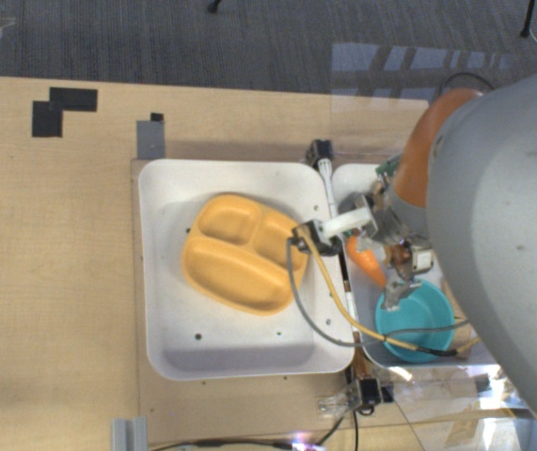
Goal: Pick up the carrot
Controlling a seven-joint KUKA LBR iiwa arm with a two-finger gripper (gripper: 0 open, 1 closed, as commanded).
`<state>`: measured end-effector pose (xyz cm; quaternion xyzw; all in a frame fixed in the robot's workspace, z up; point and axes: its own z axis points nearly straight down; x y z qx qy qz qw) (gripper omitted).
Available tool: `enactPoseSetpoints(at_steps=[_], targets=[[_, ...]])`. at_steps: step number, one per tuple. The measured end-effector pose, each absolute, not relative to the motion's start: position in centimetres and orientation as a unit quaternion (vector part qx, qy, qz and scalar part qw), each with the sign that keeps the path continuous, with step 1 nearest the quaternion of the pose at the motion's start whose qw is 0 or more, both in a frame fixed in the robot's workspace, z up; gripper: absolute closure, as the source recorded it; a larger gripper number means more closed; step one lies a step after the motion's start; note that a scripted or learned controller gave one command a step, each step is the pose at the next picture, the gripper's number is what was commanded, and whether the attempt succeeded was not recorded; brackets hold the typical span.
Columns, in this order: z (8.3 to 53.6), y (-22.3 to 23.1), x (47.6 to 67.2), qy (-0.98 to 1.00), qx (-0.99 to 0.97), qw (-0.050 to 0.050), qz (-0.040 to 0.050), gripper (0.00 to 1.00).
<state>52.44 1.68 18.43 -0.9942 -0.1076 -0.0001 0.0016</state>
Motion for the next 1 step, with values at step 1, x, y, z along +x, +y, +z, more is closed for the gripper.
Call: enactPoseSetpoints(at_steps=[1], targets=[[18.44,1.63,52.44,-0.108,-0.994,0.001,-0.0002,0.0]])
